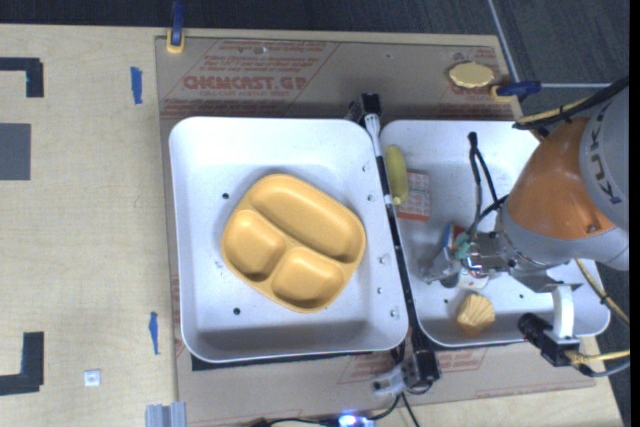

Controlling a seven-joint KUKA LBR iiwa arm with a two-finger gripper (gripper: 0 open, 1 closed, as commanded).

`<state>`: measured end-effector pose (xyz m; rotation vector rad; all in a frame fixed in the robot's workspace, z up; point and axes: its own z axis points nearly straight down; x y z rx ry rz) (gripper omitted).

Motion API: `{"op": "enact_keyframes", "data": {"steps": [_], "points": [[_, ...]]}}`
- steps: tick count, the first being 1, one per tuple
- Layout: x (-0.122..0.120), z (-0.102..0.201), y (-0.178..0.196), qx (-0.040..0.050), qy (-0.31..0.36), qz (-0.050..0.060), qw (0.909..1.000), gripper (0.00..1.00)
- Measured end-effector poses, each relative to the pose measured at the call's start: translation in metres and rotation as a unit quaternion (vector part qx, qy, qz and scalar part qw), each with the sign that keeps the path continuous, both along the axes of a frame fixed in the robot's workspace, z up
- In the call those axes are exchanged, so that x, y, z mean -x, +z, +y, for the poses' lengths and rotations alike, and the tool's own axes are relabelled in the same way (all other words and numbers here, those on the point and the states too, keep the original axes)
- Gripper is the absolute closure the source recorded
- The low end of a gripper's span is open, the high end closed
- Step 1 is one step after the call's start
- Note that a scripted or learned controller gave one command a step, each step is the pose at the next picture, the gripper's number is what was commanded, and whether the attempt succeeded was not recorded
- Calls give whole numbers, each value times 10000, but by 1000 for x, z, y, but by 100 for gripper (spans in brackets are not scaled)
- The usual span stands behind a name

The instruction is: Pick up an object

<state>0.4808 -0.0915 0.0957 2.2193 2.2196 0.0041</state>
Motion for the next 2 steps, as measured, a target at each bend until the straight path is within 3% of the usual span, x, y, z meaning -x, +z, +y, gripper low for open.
{"op": "enact_keyframes", "data": {"steps": [1, 2], "points": [[0, 0, 0, 0, 0, 0, 10000, 0], [1, 0, -10, -9, -1, 21, 10000, 0]]}}
